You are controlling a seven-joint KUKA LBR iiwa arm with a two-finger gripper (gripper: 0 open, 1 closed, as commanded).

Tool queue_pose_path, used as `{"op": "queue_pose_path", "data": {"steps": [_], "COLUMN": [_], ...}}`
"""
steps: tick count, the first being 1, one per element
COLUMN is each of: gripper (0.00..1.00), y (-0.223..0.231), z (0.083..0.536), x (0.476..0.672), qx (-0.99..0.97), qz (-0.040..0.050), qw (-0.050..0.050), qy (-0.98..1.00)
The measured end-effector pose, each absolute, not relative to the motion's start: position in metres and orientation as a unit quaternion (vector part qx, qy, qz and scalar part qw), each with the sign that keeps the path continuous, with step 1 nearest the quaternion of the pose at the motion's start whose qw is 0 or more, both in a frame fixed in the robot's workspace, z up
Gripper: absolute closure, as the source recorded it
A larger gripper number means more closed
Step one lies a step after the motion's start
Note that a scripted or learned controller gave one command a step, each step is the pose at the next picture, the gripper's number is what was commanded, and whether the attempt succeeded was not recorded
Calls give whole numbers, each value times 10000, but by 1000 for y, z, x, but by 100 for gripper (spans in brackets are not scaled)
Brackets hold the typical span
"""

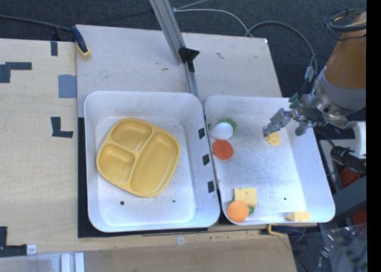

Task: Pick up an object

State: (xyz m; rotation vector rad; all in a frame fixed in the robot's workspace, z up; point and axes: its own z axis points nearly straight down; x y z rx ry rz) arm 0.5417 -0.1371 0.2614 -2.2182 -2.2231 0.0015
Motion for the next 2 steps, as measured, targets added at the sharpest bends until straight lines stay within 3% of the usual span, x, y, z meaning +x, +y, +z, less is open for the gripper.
{"op": "queue_pose_path", "data": {"steps": [1, 2], "gripper": [0, 0], "y": [-123, -131], "z": [257, 292], "x": [573, 525], "qx": [-7053, -7071], "qz": [4, -4], "qw": [0, -8], "qy": [-7089, -7071]}}
